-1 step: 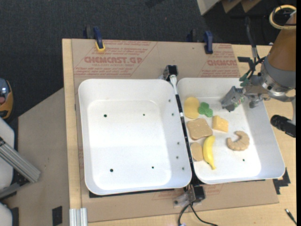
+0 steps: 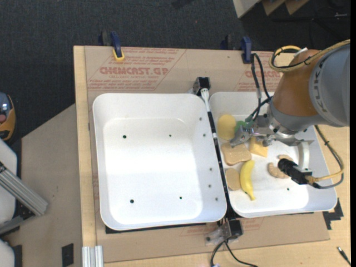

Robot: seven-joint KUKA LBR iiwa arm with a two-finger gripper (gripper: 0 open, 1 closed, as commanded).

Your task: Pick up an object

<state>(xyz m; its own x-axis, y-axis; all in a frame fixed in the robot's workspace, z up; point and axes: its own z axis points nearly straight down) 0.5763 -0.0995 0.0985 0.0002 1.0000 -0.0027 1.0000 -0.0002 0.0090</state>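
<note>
In the right bin (image 2: 317, 202) I see a banana (image 2: 247, 178), bread (image 2: 236, 155), a lemon (image 2: 226, 125) and a cheese wedge (image 2: 258, 148); the arm (image 2: 311, 90) hides the rest. The gripper (image 2: 245, 131) sits low beside the lemon, its state impossible to tell. The bins rest on brown board (image 2: 139, 65) printed "CHEMCAST GP", above dark carpet (image 2: 83, 10).

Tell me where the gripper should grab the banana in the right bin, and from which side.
Probably grip the banana across its middle, coming straight down from above. It lies flat on the right bin floor, running lengthwise away from the camera, so the fingers should straddle its narrow width. Toast slices crowd its left side; the right side looks freer.
</note>
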